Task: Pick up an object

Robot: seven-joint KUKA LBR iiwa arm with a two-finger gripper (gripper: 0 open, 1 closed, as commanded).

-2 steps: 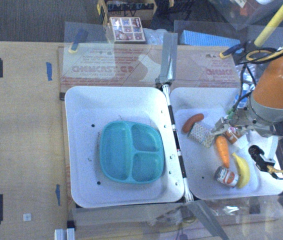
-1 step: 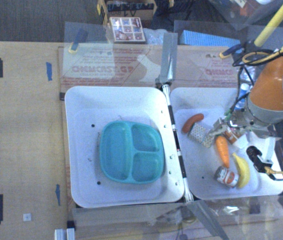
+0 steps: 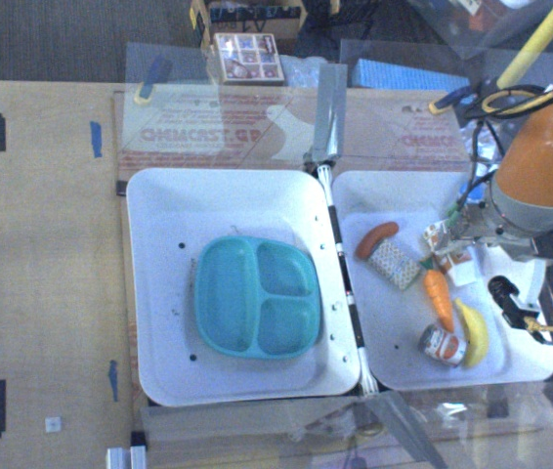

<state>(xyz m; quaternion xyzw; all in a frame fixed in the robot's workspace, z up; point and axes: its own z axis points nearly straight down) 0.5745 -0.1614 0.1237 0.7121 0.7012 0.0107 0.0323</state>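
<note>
- Camera view — the grey arm [image 3: 511,213] with its orange band [image 3: 542,159] came in from the right and hung over the far right part of the right bin [image 3: 404,364].
- The gripper [image 3: 455,239] sat low at the arm's tip, just above a small printed packet [image 3: 439,236] near that bin's right middle. Whether it was released, clenched or grasping anything could not be told; nothing was seen lifted clear of the bin floor.
- The things to pick all lay in the right bin:
  - a reddish sausage [image 3: 377,239] lay slantwise near the left wall, towards the far side;
  - a grey speckled block [image 3: 395,264] lay just beside the sausage, on its near-right side, touching or nearly so;
  - an orange carrot [image 3: 439,299] lay near the bin's middle, running from close under the packet towards the near wall;
  - a yellow banana [image 3: 472,332] lay just right of the carrot's near end;
  - a small tin [image 3: 440,344] on its side lay against the banana's left, at the carrot's near tip.
- The left bin [image 3: 149,193] held a teal divided plate [image 3: 257,296] with three compartments, lying flat near its middle, well apart from the gripper.
- The two bins stood side by side, with their rims meeting along the middle.
- Behind the bins lay a flat clear sheet [image 3: 189,135] with mirrored red lettering, and beyond it an open cardboard box [image 3: 247,8] and a small patterned box [image 3: 247,57].
- The pale bench [image 3: 32,262] to the left bore bits of blue tape [image 3: 96,138].
</note>
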